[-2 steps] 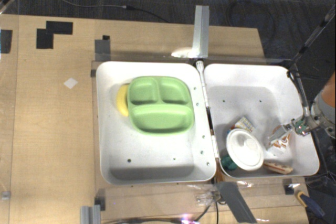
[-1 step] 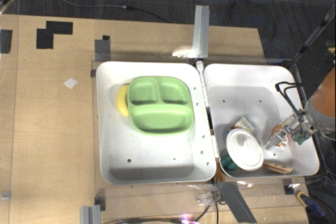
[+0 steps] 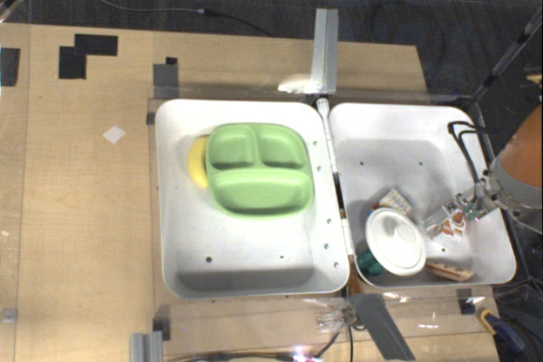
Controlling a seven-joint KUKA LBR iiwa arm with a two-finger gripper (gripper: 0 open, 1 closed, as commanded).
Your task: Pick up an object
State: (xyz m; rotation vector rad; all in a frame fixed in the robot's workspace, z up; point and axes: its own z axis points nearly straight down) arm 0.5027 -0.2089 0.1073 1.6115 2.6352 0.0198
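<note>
In the right bin [image 3: 399, 136], a white round cup [image 3: 395, 240] stands near the front, with a teal object [image 3: 369, 265] tucked at its lower left. A small pale packet [image 3: 394, 201] lies just behind the cup. A tan wooden piece [image 3: 448, 270] lies along the front wall. My gripper [image 3: 458, 214] is low over the bin's right side, right of the cup, above some small white and orange bits [image 3: 447, 226]. Nothing shows as held. The grey arm with its orange band [image 3: 524, 144] comes in from the right edge.
The left bin [image 3: 237, 254] holds a green divided plate [image 3: 257, 168] with a yellow object [image 3: 197, 161] poking out from under its left edge. A metal post [image 3: 325, 51] stands behind the seam between the bins. A black cable [image 3: 467, 136] curves over the right bin's far right corner.
</note>
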